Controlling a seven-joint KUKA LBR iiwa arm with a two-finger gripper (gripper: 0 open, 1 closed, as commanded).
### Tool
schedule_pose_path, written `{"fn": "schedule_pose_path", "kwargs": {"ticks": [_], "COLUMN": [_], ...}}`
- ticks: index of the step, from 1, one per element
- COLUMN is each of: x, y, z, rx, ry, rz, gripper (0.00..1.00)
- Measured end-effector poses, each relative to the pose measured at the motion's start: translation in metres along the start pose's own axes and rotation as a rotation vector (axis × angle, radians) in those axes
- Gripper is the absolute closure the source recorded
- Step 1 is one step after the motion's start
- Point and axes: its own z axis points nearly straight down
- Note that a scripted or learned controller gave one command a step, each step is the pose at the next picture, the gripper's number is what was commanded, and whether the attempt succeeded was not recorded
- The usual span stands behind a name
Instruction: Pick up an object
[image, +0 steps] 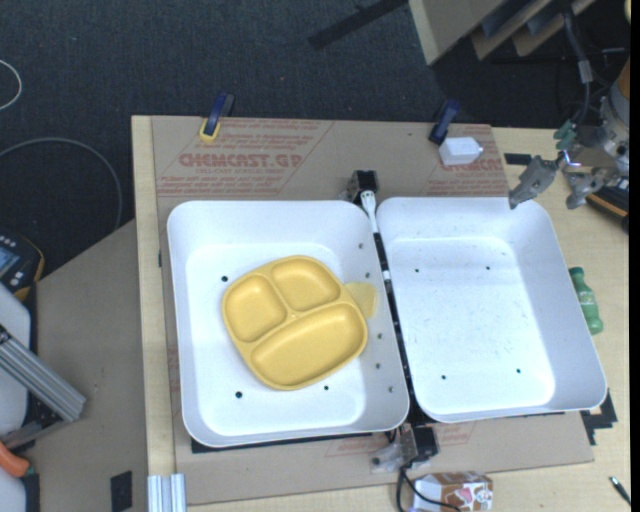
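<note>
Near edge of the bench (300, 470): a small brown-and-white item (462, 491) sits just beside the bins' front corners, with a clamp (400, 452) at the seam between them. Two white bins, side by side, rims touching along the centre seam. Left bin (200, 390) holds one yellow divided tray (293, 321), three compartments, lying flat and angled, with bare floor all round it and a small yellow piece (362, 297) at its right edge. Right bin (560, 370) has its floor open. One green object (586, 299) lies outside the right bin's right rim. Far side: two clips, one yellow-tipped (213, 119), one dark (443, 122), plus a white block (460, 151). Gripper (555, 188) hangs over the right bin's far right corner, fingers apart, holding nothing, well apart from the tray.
</note>
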Motion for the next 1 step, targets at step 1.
{"fn": "schedule_pose_path", "kwargs": {"ticks": [1], "x": [0.0639], "y": [-0.0619], "z": [-0.09], "rx": [-0.013], "ry": [-0.001], "rz": [-0.005], "gripper": [0.0]}}
